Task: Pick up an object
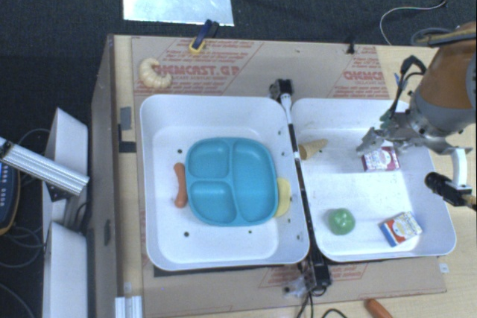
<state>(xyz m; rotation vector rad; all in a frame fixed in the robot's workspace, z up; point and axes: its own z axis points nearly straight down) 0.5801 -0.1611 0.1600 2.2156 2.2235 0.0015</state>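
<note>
Red-white carton [380,159] in right bin [328,242], touching end effector [376,141]

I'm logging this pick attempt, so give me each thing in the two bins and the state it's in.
Blue tray: flat, left bin.
Sausage: lying beside tray.
Cone: lying, right bin.
Green ball: resting.
Red-white packet: flat, under gripper.
Small carton: lying.

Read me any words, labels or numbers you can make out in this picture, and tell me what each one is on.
"CHEMCAST GP", roughly, in red print on the brown board behind the left bin; letters blurred, so uncertain.
The same red print repeats near the board's right corner, unreadable.
Red and white carton under the gripper: print too small.
Small box in the right bin: too small.
</note>
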